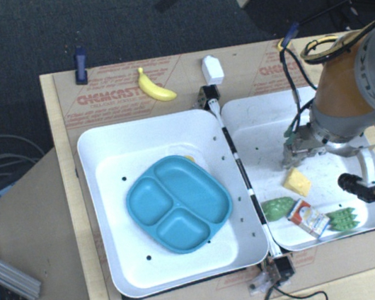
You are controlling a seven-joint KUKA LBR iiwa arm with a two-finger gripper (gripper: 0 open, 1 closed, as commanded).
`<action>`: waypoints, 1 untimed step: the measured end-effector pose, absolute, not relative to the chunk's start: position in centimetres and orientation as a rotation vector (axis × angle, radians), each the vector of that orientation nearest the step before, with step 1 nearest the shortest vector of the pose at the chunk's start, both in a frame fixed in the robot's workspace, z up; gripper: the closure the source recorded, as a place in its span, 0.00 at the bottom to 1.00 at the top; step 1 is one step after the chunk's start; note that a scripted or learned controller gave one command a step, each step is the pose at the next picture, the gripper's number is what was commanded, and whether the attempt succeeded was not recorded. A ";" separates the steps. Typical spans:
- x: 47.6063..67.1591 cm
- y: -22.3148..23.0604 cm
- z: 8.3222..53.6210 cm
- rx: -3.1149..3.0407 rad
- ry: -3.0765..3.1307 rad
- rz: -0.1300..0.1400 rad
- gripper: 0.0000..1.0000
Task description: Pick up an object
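Bench (126, 85): brown board carrying both bins; a banana (155, 87) lies on it above the left bin, outside either one.
Arm (349, 88): reaches in from the right, bent down over the right bin.
Left bin (121, 265): holds one thing, a blue divided plate (177, 203), lying flat near the middle.
Right bin (255, 126): upper half bare, small things bunched along the lower edge.
Gripper (298, 155): low in the right bin, just above the yellow wedge (296, 182) in this view; nothing can be seen in its grip.
Grip state: cannot tell (wrist housing blocks the tip).
Yellow wedge: likeliest target, near the middle of the right bin, just beside the gripper; contact not clear.
Other pieces: a green lump (278, 207) below the wedge, a red-and-white packet (307, 218) beside that, and a leafy green piece (343, 219) by the rim.
Risk, offset: the tip looks set to the wedge's upper side, so a straight descent may close on the bin floor or nudge the wedge away.
Risk, shape: sloped faces could squirt out of a pinch.
Risk, crowding: a pushed wedge would slide into the green lump and the packet.
Hard to read: height of the tip above the floor; what the packet is; the arm's upper links, cut off at the frame edge.
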State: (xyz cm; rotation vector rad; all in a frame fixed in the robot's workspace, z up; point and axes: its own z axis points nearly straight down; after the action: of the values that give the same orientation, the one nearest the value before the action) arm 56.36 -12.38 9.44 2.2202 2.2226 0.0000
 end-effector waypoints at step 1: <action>56.4 -12.4 9.4 2.221 2.222 0.000 0.00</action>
State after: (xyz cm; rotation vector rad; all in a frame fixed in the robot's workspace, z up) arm 56.35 -12.38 9.43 2.2210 2.2224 -0.0001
